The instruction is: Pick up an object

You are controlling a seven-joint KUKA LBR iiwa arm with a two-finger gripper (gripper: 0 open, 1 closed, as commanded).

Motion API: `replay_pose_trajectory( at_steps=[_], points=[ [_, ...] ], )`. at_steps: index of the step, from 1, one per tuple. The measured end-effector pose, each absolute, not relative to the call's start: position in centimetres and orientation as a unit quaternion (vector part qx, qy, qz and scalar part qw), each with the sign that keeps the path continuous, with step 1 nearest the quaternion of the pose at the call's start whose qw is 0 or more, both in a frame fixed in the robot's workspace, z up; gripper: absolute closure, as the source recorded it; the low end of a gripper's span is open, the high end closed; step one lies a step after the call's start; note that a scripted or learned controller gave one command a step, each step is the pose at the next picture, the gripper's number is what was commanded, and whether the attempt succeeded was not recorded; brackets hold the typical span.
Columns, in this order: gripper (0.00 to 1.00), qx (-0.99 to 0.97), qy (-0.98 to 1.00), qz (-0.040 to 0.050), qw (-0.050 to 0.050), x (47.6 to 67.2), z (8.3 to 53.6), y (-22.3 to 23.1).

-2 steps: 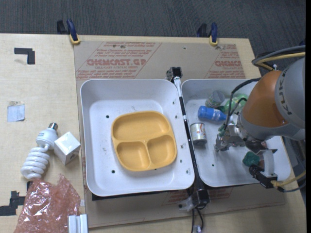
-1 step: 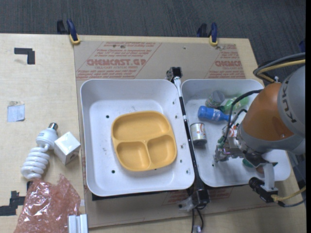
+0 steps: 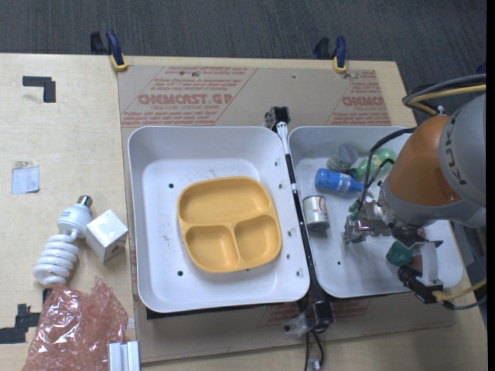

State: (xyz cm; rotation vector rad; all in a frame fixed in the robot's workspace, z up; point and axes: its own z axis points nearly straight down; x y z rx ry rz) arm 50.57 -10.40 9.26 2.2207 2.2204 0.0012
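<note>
The right bin [image 3: 340,277] holds a blue bottle [image 3: 336,181], a small silver can [image 3: 315,212], a green and grey cluster [image 3: 357,161] at the back, and a teal piece [image 3: 401,253] under the arm. My gripper [image 3: 356,227] hangs low over the bin's middle, just right of the silver can and below the blue bottle. The orange-banded wrist [image 3: 418,178] hides part of the bin behind it. I see nothing between the gripper's tips.
The left bin [image 3: 155,207] carries a yellow divided tray [image 3: 230,224]. On the bench to the left lie a spiral light bulb [image 3: 62,247], a white cube [image 3: 107,235] and a pink plastic bag [image 3: 73,331]. A black divider [image 3: 292,184] runs between the bins.
</note>
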Motion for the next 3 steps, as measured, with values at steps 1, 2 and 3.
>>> replay_pose_trajectory(
  at_steps=[1,2,3],
  points=[
    [0.0,0.708,0.707,0.0,0.0,47.8,9.2,-9.4],
    [0.0,0.707,0.708,0.0003,0.0,51.5,9.3,-9.4],
    [0.0,0.708,0.706,-0.0001,0.0,47.8,9.2,-9.4]
  ],
)
